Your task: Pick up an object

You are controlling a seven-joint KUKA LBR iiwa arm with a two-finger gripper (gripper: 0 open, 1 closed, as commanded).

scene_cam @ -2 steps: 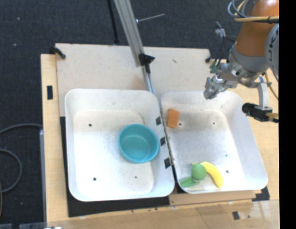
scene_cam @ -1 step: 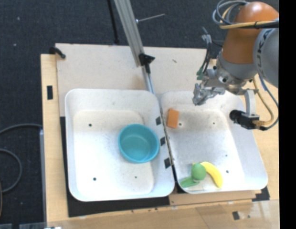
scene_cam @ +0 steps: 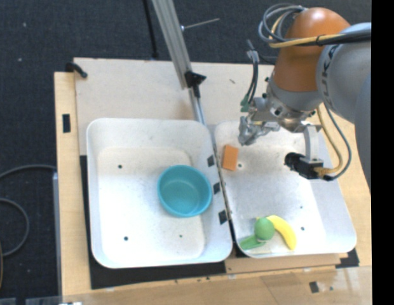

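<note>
Hand [scene_cam: 247, 134] over right white bin's [scene_cam: 324, 215] far left corner; can't tell its state. Small orange block [scene_cam: 230, 158] just below it, apart. Yellow banana [scene_cam: 284, 231] and green round fruit [scene_cam: 264, 229] touching at near edge. Teal bowl [scene_cam: 184, 190] in left white bin [scene_cam: 114, 170].

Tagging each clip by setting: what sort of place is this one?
Likely a robotics lab grasping rig: a bench bearing two white bins, toy-like items such as a banana and blue bowl, dark carpet around.
</note>
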